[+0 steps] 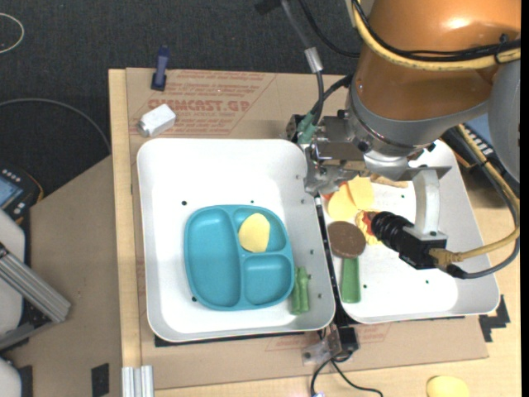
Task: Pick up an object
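Over the right bin [463,300], at about one o'clock from the blue tray [216,265], the gripper [355,190] hangs among yellow pieces [359,194] and a brown disc [346,239]. Whether it grips anything I cannot tell; the wrist hides it. Probably descending; next, close on one piece.

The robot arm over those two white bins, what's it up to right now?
The arm reaches in from the right and hangs low over the right bin, above a small pile: a yellow piece, a brown round-headed utensil with a green handle and something red and yellow beside it. Whether it has hold of anything cannot be told. In the left bin sit a blue divided plate with a yellow item in its upper compartment, and a green piece by the plate's right edge.
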`<move>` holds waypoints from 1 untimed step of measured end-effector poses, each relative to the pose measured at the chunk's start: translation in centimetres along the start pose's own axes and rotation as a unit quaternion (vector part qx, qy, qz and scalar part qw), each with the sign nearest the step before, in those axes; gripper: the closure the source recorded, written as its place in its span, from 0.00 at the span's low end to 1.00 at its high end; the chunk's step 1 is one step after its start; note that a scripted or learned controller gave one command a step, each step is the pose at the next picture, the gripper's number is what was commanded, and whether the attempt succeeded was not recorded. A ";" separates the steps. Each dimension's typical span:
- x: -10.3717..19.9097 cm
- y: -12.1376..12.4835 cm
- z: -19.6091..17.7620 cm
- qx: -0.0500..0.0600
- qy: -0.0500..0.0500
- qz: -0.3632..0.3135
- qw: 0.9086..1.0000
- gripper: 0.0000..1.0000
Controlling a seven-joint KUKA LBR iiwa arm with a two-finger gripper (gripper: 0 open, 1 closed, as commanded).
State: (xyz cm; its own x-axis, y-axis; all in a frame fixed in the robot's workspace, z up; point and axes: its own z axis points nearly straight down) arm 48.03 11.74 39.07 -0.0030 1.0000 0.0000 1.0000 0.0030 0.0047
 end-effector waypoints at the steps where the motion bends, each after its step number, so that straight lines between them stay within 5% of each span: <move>1: -3.6 -0.2 6.8 0.007 -0.001 0.004 1.000 1.00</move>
State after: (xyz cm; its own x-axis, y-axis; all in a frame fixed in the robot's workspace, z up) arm 47.84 8.11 32.23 0.0057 1.0000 -0.0024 0.9999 -0.0057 -0.0094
